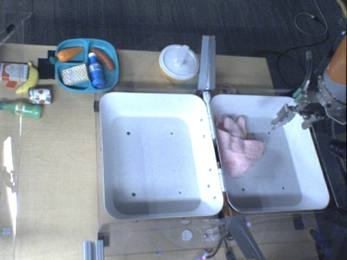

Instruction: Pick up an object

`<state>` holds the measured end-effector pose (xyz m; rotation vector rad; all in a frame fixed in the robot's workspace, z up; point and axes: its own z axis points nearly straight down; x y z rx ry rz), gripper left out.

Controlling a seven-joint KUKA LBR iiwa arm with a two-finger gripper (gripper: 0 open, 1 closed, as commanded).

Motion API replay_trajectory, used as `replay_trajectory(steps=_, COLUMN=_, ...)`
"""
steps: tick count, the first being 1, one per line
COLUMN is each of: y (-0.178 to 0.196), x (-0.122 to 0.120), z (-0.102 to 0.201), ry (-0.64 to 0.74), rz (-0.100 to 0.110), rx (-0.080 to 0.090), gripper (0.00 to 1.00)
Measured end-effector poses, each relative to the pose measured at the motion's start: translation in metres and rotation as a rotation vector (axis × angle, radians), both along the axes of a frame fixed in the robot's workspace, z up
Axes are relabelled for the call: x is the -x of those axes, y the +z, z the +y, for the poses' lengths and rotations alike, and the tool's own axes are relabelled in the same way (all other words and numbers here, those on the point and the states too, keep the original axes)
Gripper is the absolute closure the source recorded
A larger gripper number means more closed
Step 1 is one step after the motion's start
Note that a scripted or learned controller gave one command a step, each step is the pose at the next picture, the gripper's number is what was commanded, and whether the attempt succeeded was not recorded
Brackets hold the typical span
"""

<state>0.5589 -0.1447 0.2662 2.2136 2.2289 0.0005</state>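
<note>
- Camera view puts the gripper [293, 117] over the right bin's [303, 199] upper right part, near the far wall; its two fingers look spread apart with nothing between them.
- Pink cloth [238, 144] lies crumpled in that bin's left half, against the wall shared with the left bin [157, 199], apart from the gripper.
- Risk, as I judge it: the cloth is limp and low, so fingers closing too high would pinch air, and closing on a thin fold could let it slip out on the lift.
- Another risk: the cloth hugs the dividing wall, so a descent too far left could strike that rim or the metal bar [206, 64] behind it.
- Bare floor lies between gripper and cloth, and in the bin's near half, so a leftward approach looks unobstructed.
- Cables [303, 42] hang near the wrist by the bin's right rim; a wide swing there might snag them.
- Cup [179, 63], tray [87, 64] and small items sit outside the bins, well apart from any likely path.
</note>
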Motion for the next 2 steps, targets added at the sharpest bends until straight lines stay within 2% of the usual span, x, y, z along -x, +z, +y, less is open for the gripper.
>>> replay_trajectory(steps=1, y=0.006, x=-0.008, z=0.012, ry=0.08, rz=-0.002, rx=0.001, gripper=0.0)
replay_trajectory(steps=2, y=-0.168, x=-0.02, z=0.027, ry=0.16, rz=-0.009, rx=0.002, gripper=0.0)
